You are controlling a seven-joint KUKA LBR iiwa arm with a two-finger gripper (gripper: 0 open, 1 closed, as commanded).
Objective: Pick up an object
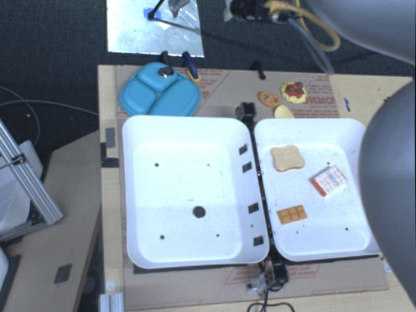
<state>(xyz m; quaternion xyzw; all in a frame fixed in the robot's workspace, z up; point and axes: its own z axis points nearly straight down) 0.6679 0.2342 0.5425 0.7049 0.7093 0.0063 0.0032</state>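
The right bin (pixel 354 135) holds a beige bread-shaped slice (pixel 286 158), a red and white packet (pixel 329 181) and an orange waffle-like square (pixel 291 214). In the left bin (pixel 133 194) lies one small dark round thing (pixel 199 212). My gripper (pixel 179 1) is high at the back, beyond both bins, over a shiny metal sheet (pixel 146 25). Nothing is visibly held in it. The grey arm covers the view's right side and hides the right bin's far right edge.
Behind the bins on the cardboard bench lie a blue divided plate (pixel 160 91), a small toy pizza (pixel 294 91), a brown cookie (pixel 268 99) and a pale yellow piece (pixel 283 112). An aluminium frame (pixel 26 187) stands at the left.
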